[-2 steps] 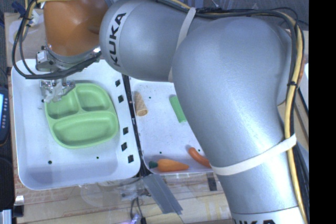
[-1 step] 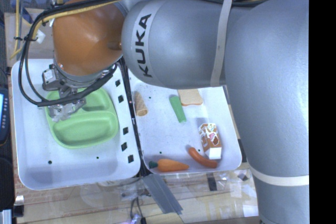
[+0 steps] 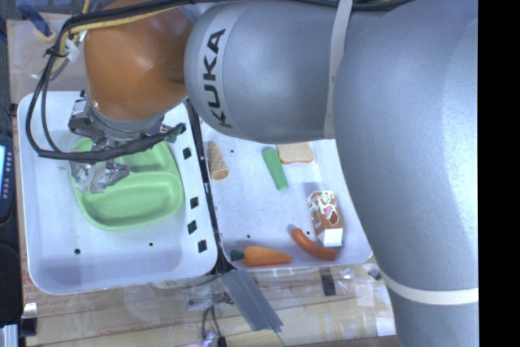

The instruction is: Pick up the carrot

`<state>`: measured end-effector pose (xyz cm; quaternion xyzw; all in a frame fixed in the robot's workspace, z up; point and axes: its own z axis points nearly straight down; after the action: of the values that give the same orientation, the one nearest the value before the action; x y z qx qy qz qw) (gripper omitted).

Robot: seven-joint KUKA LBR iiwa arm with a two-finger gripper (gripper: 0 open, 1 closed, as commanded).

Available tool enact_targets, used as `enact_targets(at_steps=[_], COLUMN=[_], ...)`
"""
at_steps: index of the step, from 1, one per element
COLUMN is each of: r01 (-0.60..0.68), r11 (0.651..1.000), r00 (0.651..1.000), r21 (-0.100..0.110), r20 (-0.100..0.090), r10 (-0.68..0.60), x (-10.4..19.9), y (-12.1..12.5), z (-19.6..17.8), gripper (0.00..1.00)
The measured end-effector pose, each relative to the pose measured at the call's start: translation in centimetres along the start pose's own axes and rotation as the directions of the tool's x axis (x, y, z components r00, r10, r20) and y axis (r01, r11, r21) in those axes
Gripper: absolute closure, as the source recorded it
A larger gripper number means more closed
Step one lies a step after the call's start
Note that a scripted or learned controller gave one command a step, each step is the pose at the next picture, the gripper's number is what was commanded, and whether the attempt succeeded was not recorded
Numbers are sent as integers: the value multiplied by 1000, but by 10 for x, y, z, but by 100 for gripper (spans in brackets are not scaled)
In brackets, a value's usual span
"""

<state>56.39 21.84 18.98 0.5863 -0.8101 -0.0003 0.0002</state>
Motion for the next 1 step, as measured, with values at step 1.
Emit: enact_targets(at_steps=[1], r01=[436], r11=[900], r00=[900], r21=[6], r20=[2], r10=[-436], x=[14], y=[24], z=[-69], gripper=[100])
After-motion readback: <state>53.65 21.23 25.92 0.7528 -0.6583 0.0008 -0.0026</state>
